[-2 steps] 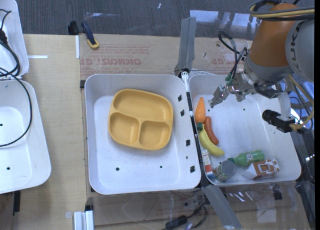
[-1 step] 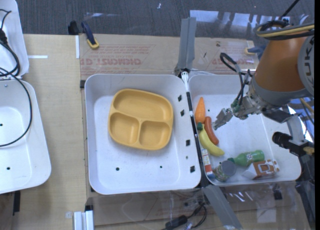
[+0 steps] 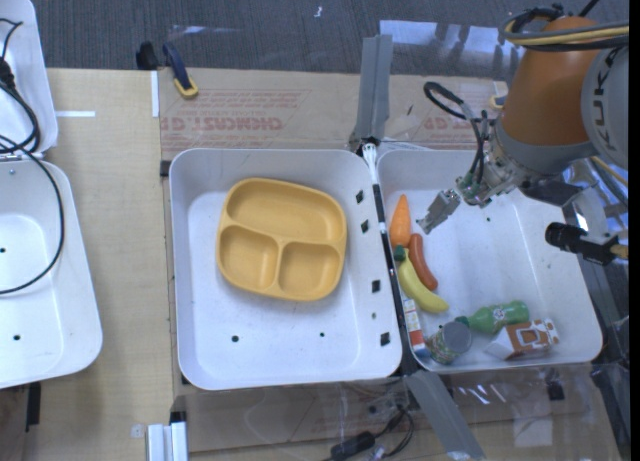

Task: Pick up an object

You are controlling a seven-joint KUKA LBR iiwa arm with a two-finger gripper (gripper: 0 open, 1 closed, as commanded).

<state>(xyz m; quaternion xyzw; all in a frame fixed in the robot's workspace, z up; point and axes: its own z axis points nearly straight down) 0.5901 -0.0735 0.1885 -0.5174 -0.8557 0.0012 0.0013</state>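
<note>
The grey arm with the orange band is hanging over the right-hand shallow white plastic bin [image 3: 575, 279], and its two-finger gripper [image 3: 440, 213] is hovering above the bare upper part of that bin, pointing down toward the bin's left wall; this looks like the approach step, with nothing yet picked. The fingers are showing a narrow gap at the tips and are holding nothing. The likely targets are lying just below and left of the gripper along the bin's left wall: a smooth orange carrot-shaped toy [image 3: 400, 220], a glossy red sausage-shaped toy [image 3: 423, 261] and a curved yellow plastic banana [image 3: 420, 292], all packed close and touching or nearly so. Nearer the front edge a round grey metal can [image 3: 452, 340], a green plastic bottle [image 3: 497, 317] lying on its side and a small orange-and-white carton [image 3: 531, 335] are sitting together. The next move is probably calling for a descent onto one piece, with the fingers straddling its narrow width; the smooth rounded toys could be slipping, and the wall is crowding them. The left-hand white bin [image 3: 200, 289] is carrying a matte yellow three-compartment plastic tray [image 3: 283, 239], and both bins are resting on the wooden tabletop [image 3: 125, 249].
</note>
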